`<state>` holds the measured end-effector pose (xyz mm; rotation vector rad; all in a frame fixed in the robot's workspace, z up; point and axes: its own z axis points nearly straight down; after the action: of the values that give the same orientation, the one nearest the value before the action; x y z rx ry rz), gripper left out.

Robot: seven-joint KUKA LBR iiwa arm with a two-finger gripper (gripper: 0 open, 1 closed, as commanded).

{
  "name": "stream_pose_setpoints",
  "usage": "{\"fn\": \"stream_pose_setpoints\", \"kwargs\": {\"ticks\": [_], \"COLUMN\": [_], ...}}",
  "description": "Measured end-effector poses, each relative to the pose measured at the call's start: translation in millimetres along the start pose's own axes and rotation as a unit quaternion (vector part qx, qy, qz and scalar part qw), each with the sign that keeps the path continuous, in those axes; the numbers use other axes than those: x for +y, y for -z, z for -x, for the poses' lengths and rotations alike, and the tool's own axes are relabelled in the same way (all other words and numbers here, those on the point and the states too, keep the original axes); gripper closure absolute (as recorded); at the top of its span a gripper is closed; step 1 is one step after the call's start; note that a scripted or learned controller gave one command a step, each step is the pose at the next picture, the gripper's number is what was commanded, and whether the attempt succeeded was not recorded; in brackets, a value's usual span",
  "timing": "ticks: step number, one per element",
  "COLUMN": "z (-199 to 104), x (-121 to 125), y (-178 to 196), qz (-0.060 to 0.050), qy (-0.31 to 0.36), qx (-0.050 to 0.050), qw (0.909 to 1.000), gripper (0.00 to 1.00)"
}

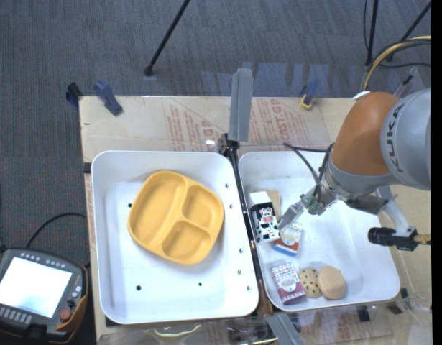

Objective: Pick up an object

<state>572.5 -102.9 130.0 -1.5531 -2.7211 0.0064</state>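
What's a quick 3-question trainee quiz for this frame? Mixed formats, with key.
1. True or false: the yellow tray lies in the same bin as the cookie.
2. Which bin is the gripper over? A) left bin B) right bin C) neither
3. Name the item lying just left of the cookie, near the right bin's front edge.

Key:
1. False. The tray is in the left bin; the cookie is in the right one.
2. B. It is low, by the milk carton and a small packet.
3. The red packet; a bread roll sits on the cookie's other side.
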Motion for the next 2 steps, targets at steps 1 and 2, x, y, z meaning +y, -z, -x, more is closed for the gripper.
{"fn": "stream_pose_setpoints", "kwargs": {"ticks": [1, 2], "z": [73, 118], "x": [9, 2], "y": [-23, -45], "qz": [0.001, 0.003], "qy": [-0.035, -0.294], "qx": [-0.001, 0.003], "qw": [0.9994, 0.9558], "gripper": [0.0, 0.0]}}
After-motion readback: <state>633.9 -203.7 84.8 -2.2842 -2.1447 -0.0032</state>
